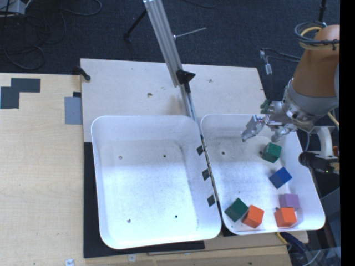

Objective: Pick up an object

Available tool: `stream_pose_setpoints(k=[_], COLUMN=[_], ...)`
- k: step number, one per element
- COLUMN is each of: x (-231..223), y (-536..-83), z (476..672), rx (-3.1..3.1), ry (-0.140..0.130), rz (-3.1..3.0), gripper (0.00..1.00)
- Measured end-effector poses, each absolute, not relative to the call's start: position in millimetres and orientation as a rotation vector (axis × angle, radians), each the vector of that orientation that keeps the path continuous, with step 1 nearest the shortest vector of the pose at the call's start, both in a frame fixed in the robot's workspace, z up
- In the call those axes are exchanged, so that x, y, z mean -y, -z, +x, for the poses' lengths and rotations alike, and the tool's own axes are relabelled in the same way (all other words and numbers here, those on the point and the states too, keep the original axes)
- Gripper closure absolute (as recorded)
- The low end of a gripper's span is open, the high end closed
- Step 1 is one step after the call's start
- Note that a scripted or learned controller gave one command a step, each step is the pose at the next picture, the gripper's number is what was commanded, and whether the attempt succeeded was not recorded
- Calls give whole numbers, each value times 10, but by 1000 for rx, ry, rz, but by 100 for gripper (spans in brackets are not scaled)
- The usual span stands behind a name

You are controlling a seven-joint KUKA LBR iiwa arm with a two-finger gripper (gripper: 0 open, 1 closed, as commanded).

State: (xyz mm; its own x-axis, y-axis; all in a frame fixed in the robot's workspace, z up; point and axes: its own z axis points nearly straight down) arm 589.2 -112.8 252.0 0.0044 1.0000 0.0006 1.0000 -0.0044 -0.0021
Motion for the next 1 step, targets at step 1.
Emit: stream_pose_setpoints(k=[1], x=[1796], y=[-1640], z=[5866], rx=[2211], ry=[-12], rz=[-2222], gripper=[0])
